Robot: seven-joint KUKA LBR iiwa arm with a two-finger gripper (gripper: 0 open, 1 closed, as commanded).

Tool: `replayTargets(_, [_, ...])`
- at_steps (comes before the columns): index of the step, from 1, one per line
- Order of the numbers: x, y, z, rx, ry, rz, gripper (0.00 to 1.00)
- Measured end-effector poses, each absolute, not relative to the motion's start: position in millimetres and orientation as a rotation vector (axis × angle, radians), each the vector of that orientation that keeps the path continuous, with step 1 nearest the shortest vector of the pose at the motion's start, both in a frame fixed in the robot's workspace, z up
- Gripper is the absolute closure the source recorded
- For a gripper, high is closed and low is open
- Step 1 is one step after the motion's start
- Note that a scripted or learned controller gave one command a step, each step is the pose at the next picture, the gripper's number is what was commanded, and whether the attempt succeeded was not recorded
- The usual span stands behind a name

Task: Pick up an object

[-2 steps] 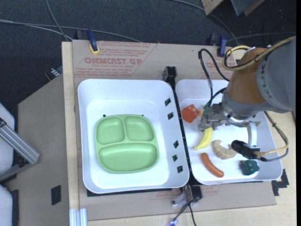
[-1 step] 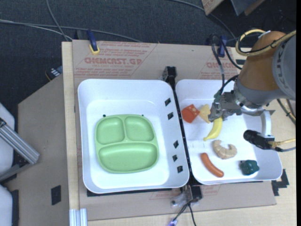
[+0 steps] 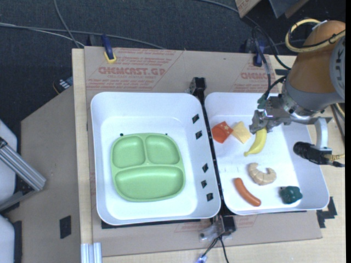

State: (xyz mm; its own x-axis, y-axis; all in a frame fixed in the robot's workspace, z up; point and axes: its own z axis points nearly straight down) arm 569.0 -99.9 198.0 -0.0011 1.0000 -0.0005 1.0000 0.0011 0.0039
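Observation:
In the right bin (image 3: 307, 201) lie a yellow banana (image 3: 256, 143), a red piece (image 3: 221, 132), a pale yellow wedge (image 3: 241, 132), a beige curled pastry (image 3: 262, 174), an orange-red sausage (image 3: 247, 192) and a dark green lump (image 3: 290, 194). My gripper (image 3: 265, 120) hangs low over the bin's back half, right at the banana's upper end and just right of the wedge. The wrist hides the banana's tip. Whether the gripper touches the banana is not clear from this angle.
The left bin (image 3: 104, 114) holds a green divided plate (image 3: 147, 166). A black divider with clips (image 3: 204, 147) runs between the bins. The grey and orange arm (image 3: 318, 64) comes in over the right bin's back right corner. Cables lie on the dark floor behind.

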Motion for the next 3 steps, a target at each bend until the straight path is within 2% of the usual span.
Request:
replayTargets(1, [579.0,-96,246,2.216,2.221,0.005,1.0])
replayTargets(3, [596.7,5,224,2.217,2.23,0.0,1.0])
